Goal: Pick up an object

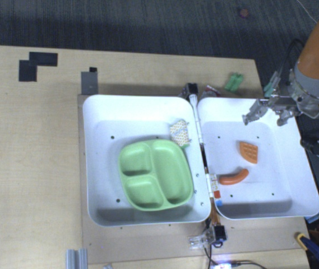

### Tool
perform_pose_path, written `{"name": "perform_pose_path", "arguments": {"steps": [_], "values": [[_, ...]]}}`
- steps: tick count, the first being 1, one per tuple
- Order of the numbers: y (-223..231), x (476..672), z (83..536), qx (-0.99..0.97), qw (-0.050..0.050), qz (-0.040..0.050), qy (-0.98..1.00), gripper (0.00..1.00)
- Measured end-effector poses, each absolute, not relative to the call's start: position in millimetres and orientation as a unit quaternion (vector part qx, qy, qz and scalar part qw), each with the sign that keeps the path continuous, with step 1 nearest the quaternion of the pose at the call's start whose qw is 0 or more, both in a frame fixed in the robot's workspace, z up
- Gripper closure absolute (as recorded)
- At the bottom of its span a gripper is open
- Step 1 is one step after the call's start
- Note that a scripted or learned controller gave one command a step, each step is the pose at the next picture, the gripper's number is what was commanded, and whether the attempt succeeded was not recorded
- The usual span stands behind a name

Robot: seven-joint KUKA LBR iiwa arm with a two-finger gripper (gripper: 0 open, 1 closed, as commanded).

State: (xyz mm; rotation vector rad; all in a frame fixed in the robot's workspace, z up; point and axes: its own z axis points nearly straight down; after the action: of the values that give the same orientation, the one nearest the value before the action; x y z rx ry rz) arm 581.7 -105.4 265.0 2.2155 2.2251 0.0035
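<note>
The claw [266, 112] hangs empty over the far edge of the right bin [294, 206], fingers apparently spread. Just below it lies one orange waffle-like piece [248, 152], and nearer still one sausage [233, 177]. A good pick probably means centering over either before descending. The left bin [95, 150] holds one green divided plate [155, 174] and one small patterned item [179, 131]. Both bins sit on the worktop [30, 178].

Matt green plastic plate [156, 174], smooth white plastic bins [97, 150], pale wooden bench [30, 167].
</note>
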Motion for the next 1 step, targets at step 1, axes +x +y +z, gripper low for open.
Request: {"name": "perform_pose_path", "arguments": {"steps": [1], "values": [[-128.0, 594.2, 107.4, 0.707, -0.001, -0.0001, 0.708, 0.00]]}}
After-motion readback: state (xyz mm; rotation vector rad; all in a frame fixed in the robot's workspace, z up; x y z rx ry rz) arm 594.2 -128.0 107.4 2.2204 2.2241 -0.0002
